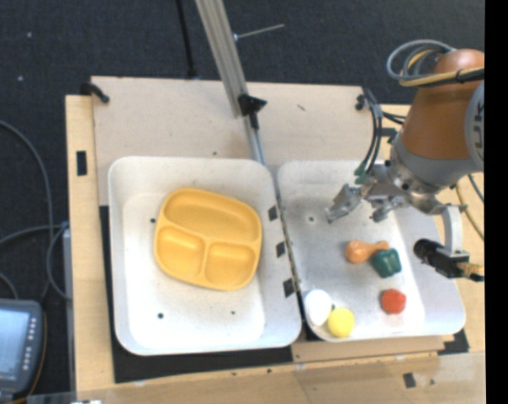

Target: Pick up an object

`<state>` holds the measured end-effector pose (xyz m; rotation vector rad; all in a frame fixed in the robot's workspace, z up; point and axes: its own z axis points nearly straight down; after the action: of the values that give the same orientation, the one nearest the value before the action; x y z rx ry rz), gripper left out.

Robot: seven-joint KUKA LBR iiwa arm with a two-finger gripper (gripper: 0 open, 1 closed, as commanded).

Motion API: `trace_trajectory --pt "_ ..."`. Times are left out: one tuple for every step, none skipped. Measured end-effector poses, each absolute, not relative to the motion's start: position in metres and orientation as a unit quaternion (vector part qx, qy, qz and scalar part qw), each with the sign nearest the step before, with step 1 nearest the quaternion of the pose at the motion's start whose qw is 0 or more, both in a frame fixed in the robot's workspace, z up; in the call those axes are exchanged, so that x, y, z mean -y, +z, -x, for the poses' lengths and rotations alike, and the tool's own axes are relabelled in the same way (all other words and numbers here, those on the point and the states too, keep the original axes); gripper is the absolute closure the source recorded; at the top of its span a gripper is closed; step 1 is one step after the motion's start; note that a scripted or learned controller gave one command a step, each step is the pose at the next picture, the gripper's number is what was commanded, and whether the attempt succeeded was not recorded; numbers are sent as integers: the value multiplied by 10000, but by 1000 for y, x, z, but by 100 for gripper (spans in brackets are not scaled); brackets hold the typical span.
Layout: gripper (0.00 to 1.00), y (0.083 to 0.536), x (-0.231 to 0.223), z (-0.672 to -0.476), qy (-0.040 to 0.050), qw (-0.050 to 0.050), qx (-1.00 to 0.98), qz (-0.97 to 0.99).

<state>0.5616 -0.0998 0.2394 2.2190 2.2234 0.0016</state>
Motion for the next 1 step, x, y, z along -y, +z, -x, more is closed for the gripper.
trace_trajectory --pt "0 239 100 -562 7 4 -7073 -7069"
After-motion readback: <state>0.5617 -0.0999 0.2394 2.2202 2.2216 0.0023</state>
